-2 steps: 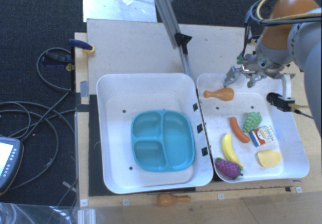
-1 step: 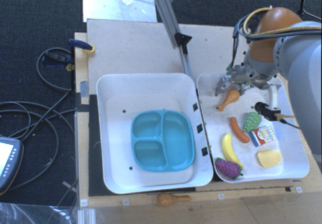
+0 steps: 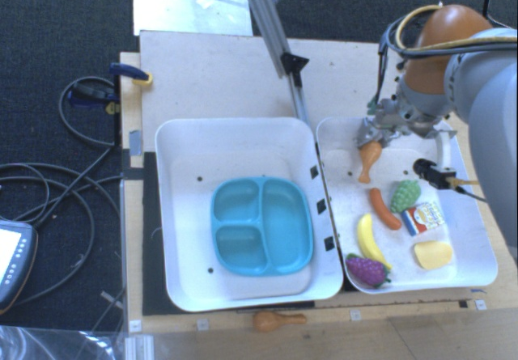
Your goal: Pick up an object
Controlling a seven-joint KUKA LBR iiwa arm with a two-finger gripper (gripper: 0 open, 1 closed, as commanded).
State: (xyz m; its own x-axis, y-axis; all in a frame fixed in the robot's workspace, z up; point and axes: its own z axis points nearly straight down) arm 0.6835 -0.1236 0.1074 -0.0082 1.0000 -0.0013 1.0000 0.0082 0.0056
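Observation:
My gripper (image 3: 375, 136) hangs over the back left corner of the right bin (image 3: 482, 268). A tan toy drumstick (image 3: 369, 160) dangles from it, thick end up between the fingers and thin end pointing down at the bin floor. The gripper is shut on it. In front of it in the same bin lie an orange sausage (image 3: 385, 209), a green bunch of grapes (image 3: 405, 195), a small printed carton (image 3: 423, 218), a banana (image 3: 370, 239), purple grapes (image 3: 367, 270) and a yellow cheese piece (image 3: 434, 254).
The left bin (image 3: 184, 188) holds a blue divided plate (image 3: 261, 226). A second drumstick (image 3: 279, 319) lies on the bench in front of the bins. A grey pole (image 3: 267, 14) slants down to the gap between the bins. Cables (image 3: 77, 108) lie at the left.

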